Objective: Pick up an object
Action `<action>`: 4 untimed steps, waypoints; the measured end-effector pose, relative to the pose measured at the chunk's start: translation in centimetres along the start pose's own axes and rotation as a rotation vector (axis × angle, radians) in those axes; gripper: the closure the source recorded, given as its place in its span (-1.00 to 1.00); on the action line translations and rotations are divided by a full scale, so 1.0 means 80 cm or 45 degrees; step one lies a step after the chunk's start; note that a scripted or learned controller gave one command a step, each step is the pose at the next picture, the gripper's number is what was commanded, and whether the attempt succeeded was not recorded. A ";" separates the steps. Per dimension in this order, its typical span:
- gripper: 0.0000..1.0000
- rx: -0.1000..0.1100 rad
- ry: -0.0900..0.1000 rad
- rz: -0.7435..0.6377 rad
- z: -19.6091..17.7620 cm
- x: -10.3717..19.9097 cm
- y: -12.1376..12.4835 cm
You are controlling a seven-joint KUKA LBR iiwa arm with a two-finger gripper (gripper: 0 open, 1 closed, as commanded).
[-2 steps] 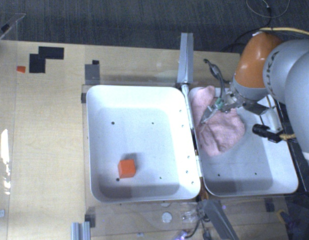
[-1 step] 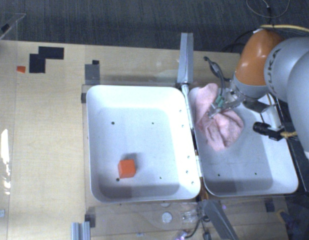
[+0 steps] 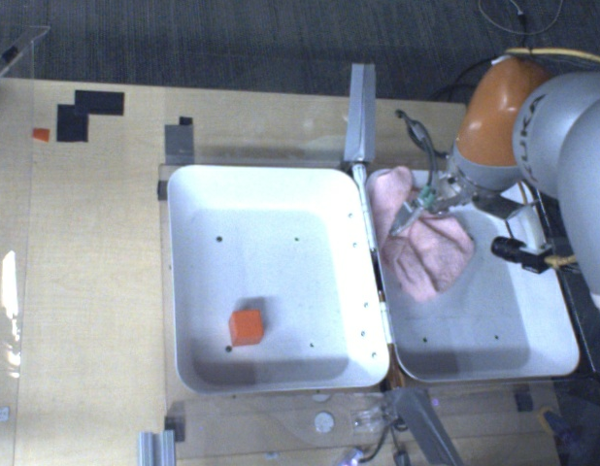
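Observation:
A pink cloth point(image 3: 421, 250) lies crumpled in the right bin point(image 3: 494, 338), against its left wall. My gripper point(image 3: 413, 216) is down on the cloth's upper middle, its tip pointing toward the lower left and partly sunk among the folds. The cloth bunches up around the tip. An orange block point(image 3: 247, 327) rests in the left bin point(image 3: 271, 212), near its front left corner, far from the gripper.
The arm's grey body and orange band point(image 3: 494, 124) hang over the right bin's back right corner. A black cable fitting point(image 3: 518, 252) juts over that bin's right side. A grey divider post point(image 3: 359, 115) stands behind the wall between the bins.

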State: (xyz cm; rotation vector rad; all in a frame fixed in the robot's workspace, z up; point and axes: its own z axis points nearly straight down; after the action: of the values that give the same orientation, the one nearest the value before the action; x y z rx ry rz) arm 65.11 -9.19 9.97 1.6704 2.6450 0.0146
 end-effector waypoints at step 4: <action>1.00 0.007 0.005 -0.447 -0.006 -0.031 -0.011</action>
State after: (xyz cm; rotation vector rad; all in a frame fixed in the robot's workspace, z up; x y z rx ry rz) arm 65.36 -11.80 10.45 1.1848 2.9006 0.0072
